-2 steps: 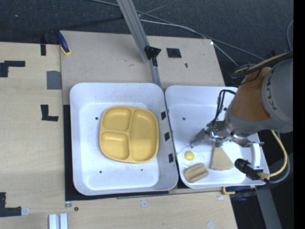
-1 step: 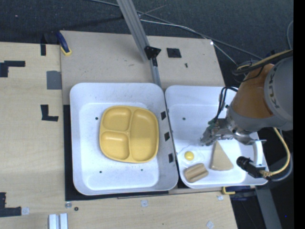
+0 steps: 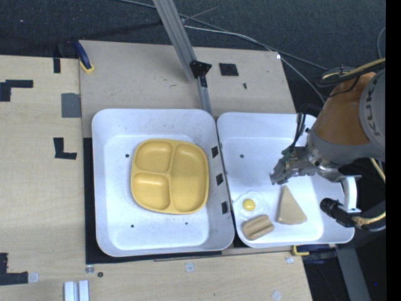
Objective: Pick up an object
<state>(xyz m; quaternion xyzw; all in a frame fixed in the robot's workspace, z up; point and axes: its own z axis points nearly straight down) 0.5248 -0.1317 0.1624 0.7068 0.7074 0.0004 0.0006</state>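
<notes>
Camera view: nearest, right bin [image 3: 263, 127] holds a bread roll [image 3: 257, 226], fried egg [image 3: 249, 204] and tan wedge [image 3: 291, 208] together. Just above them hover the jaws [image 3: 280, 174], grip state unclear. Left bin [image 3: 106, 168] carries a yellow divided plate [image 3: 170, 176].

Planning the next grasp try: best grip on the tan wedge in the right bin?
Grip the tan wedge across its narrow upper half, coming straight down. It lies flat with its tip pointing up the view and its wide base toward the right bin's near wall, so the taper probably fits a two-finger span. The tool hangs just up-left of the tip. The bread roll lies clear, left of the base.
</notes>
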